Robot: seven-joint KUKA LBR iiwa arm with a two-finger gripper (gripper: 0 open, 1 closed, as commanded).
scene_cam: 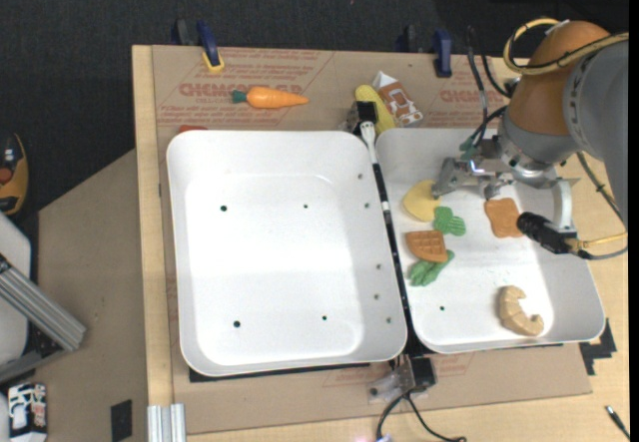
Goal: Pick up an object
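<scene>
We see the grey two-finger gripper [461, 174] low in the right white plastic bin [579, 310], near its back edge, just above the yellow rounded toy [420, 201], likely our target; can't tell the hand's state, nothing visibly held

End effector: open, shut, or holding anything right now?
End effector: low over the right bin, above the yellow piece; open or shut cannot be told, no object seen held.

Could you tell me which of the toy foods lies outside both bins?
The orange carrot, on the cardboard behind the left bin; the others I can identify lie in the right bin.
</scene>
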